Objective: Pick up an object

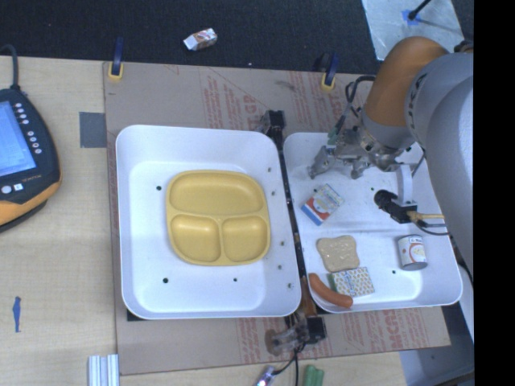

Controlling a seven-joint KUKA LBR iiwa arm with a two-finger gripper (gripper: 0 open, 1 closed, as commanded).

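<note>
The small red, white and blue packet (322, 203) is left lying in the right white bin (438, 296), just below the metal gripper (338, 161), whose fingers are seen spread and empty, so nothing is picked yet.

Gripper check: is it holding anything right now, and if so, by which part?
Nothing is held. The gripper hangs over the right bin with no object between its fingers; the small carton lies below it, apart.
</note>
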